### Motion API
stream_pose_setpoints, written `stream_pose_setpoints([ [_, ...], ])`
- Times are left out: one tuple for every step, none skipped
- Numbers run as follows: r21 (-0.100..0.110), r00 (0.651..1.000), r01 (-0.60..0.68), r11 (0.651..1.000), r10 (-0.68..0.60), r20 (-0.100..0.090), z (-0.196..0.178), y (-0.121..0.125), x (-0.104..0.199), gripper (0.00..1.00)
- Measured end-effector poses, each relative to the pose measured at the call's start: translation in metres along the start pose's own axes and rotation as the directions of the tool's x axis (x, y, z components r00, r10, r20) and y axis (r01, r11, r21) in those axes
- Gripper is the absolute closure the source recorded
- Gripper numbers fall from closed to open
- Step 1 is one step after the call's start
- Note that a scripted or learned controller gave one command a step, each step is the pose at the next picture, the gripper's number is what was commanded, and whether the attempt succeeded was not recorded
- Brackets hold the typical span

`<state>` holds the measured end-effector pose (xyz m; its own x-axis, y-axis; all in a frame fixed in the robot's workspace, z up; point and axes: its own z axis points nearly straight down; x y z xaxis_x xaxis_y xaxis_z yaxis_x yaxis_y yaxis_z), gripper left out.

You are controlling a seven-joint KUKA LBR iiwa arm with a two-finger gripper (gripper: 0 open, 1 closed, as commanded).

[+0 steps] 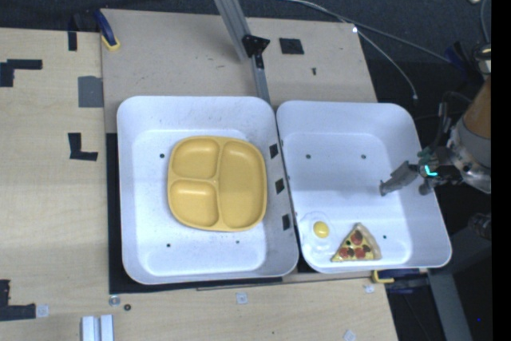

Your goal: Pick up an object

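A yellow plastic plate with three compartments is seen in the left shallow white bin. In the right shallow white bin, near its front edge, a toy fried egg with a yellow yolk is laid just beside a toy pizza slice with red dots. The two-finger gripper is held over the right side of that bin, apart from both toys, with nothing between them; whether it is spread cannot be told. No legible writing is seen.

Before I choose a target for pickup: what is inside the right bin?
The right bin holds a fried egg toy and a pizza slice toy near its front edge. The pincer hovers above the right side.
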<state>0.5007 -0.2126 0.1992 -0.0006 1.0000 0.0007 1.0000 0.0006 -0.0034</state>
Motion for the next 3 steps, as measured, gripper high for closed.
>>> stream_pose_setpoints([
  [-0.001, 1.000, 0.000, 1.000, 0.000, 0.000, -0.001, 0.000, 0.000, 0.00],
  [0.003, 1.000, 0.000, 1.000, 0.000, -0.001, 0.062, -0.006, 0.001, 0.00],
  [-0.003, 1.000, 0.000, 1.000, 0.000, 0.002, 0.114, -0.005, 0.001, 0.00],
])
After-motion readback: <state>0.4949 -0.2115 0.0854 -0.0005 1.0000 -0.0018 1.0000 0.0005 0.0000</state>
